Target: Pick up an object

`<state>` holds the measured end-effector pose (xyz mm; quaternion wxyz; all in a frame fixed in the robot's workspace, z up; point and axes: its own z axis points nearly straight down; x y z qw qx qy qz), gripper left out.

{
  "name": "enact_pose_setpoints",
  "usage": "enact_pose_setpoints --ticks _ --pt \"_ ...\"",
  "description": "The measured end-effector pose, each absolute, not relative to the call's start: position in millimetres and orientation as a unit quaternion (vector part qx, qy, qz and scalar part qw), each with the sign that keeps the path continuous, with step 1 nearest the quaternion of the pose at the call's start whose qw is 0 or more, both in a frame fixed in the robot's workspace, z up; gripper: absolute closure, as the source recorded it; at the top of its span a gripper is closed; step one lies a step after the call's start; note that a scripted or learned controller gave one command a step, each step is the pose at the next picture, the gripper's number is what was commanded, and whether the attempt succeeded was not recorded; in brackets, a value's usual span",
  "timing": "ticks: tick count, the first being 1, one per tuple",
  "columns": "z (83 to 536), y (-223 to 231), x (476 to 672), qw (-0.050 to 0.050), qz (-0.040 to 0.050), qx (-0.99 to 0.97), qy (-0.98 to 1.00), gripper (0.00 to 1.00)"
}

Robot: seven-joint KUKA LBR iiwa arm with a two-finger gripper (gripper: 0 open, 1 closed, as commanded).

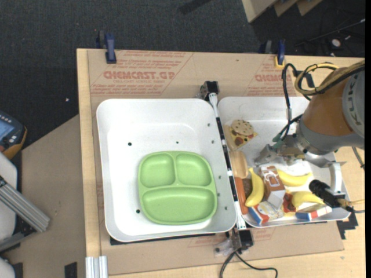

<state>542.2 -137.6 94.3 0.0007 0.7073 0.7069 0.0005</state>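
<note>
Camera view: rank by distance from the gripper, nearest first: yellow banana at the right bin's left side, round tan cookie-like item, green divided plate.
Measured from the gripper, low in the right bin:
1. Round tan cookie-like item, up-left of it in that bin.
2. Yellow banana, down-left; close to item 1, a loose call.
3. Green divided plate, in the left bin.
</note>
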Motion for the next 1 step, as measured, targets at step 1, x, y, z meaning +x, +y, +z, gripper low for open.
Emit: enact_pose_setpoints --ticks 1 --pt "84.0 -149.6 504.7 -0.002 -0.0009 0.708 0.706 0.0"
